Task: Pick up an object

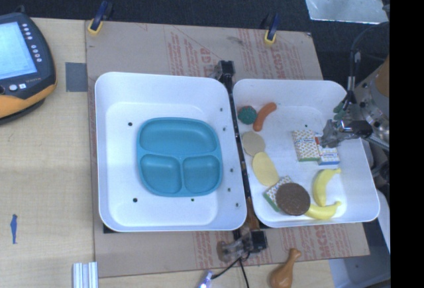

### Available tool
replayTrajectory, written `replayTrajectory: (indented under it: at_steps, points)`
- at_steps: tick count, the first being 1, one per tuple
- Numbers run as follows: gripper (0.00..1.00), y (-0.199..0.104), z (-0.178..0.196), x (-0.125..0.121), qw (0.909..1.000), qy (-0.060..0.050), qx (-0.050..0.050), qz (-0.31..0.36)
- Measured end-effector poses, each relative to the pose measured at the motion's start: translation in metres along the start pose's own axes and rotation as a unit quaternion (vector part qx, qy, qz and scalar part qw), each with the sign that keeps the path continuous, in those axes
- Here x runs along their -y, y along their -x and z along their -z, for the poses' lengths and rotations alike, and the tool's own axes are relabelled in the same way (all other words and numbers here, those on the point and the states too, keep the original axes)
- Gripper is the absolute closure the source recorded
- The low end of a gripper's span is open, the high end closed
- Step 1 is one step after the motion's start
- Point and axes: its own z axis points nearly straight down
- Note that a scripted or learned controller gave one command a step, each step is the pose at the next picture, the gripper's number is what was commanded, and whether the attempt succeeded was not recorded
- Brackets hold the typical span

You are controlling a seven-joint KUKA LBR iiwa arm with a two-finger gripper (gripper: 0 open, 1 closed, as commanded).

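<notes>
Right bin [354, 214] — end effector [329, 136] beside carton [307, 145].

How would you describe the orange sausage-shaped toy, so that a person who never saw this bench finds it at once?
Start at the right white bin and go to its upper left corner, close to the divider between the two bins. There the orange sausage-shaped toy lies at a slant, beside a small round teal piece. It is the one long, thin orange thing there; the pieces below it are pale, flat ovals.

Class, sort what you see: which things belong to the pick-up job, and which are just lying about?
Job:
gripper
right bin
small box
banana
orange sausage
brown disc

Lying about:
left bin
blue divided plate
handheld screen
blue clamps
</notes>
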Motion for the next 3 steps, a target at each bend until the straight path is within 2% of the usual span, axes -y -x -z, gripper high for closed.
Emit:
replayTrajectory:
  at_steps: [1,2,3]
  points:
    - [0.0,0.068,-0.085,0.014,1.0,-0.001,0.001,0.0]
    - [0.0,0.028,-0.145,-0.03,1.0,0.004,0.002,0.001]
    - [0.0,0.054,-0.143,-0.093,1.0,0.007,0.002,0.001]
